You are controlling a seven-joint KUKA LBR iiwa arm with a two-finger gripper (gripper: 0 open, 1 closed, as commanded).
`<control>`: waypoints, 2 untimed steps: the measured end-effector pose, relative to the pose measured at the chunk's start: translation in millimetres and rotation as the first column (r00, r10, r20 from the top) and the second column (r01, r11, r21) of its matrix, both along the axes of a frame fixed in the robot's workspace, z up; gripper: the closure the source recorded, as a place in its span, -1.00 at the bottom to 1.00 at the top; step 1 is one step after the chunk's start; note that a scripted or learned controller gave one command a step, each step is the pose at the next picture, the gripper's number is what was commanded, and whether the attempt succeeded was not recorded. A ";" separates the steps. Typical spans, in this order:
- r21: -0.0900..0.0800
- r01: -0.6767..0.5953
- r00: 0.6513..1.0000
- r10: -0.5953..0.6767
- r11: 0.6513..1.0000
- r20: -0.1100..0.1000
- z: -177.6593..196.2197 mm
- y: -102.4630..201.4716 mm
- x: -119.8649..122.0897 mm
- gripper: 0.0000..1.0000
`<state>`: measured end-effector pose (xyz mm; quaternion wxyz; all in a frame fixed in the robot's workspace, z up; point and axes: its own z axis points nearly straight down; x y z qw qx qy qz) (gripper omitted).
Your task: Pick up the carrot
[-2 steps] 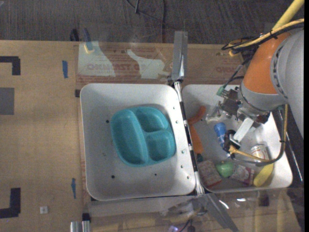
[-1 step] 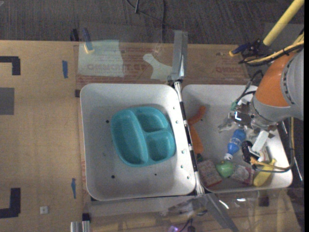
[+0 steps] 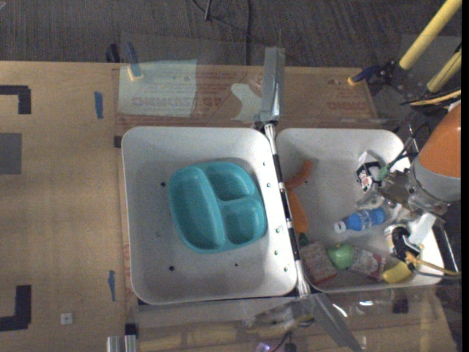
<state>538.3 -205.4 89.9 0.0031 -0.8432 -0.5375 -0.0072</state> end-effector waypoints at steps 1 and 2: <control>-0.012 0.000 1.000 0.000 1.000 0.000 9.1 -3.4 -0.8 1.00; -0.013 0.264 0.964 -0.264 0.965 -0.012 82.4 92.4 -41.9 1.00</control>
